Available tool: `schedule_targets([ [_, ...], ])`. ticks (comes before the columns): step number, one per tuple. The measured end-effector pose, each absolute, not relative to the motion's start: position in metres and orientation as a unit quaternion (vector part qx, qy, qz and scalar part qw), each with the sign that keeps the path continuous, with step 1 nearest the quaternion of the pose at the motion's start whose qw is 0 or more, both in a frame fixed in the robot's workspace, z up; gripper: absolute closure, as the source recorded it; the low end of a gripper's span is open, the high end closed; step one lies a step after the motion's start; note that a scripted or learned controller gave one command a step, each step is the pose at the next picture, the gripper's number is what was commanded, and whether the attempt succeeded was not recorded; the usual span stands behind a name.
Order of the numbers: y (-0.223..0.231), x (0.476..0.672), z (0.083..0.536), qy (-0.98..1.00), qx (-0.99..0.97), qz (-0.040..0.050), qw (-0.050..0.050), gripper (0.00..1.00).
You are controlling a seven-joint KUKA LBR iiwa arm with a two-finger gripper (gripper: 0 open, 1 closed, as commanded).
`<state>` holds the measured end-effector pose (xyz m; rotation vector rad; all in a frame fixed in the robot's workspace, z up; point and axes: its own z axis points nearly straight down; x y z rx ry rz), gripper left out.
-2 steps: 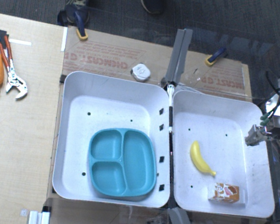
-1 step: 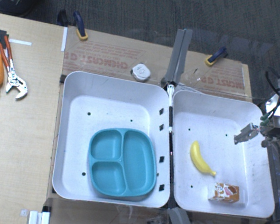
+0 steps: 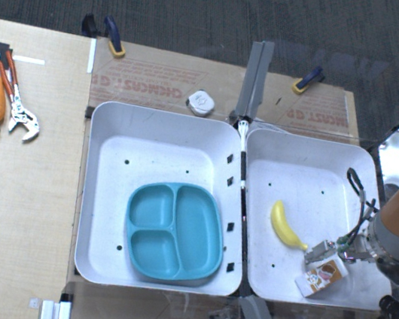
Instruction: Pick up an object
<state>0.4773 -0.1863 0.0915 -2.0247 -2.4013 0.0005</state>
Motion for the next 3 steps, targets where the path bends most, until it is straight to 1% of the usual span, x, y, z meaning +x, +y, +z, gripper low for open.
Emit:
schedule_targets([
  [1,-0.187,0.478,0.101,-0.763,-0.646,0.0000,0.000,1.00],
  [2,-0.187,0.478,0.101,-0.764,-0.646,0.0000,0.000,0.00],
  [3,-0.105,0.480,0.092,-0.896,-0.444,-0.0004,-0.002,0.00],
])
